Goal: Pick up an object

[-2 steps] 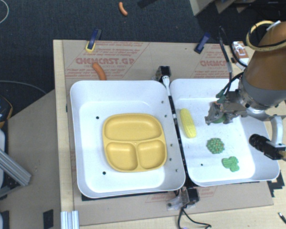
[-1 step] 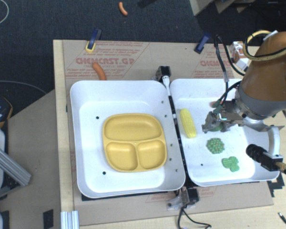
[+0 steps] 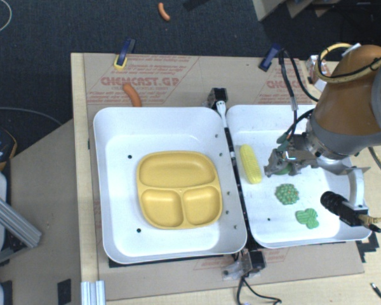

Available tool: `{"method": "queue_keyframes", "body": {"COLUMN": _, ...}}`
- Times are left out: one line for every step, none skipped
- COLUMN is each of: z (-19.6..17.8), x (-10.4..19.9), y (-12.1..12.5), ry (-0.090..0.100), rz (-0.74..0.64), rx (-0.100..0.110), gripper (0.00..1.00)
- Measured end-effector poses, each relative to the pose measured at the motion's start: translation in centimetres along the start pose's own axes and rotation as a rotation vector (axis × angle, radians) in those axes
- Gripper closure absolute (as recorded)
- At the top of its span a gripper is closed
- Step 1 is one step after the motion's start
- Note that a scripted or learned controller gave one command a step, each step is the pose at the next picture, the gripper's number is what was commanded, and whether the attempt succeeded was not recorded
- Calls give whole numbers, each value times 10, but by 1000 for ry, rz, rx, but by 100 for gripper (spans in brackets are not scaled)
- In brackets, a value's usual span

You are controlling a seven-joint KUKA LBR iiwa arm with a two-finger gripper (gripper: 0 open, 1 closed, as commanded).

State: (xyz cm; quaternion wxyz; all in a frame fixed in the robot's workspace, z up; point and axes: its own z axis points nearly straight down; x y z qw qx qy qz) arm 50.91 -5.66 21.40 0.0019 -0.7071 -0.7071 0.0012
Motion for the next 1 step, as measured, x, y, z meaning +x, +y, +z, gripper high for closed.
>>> {"method": "queue_keyframes", "body": {"z": -1, "x": 4, "y": -1, "ry": 1, "rz": 0, "rx": -1, "gripper": 100}}
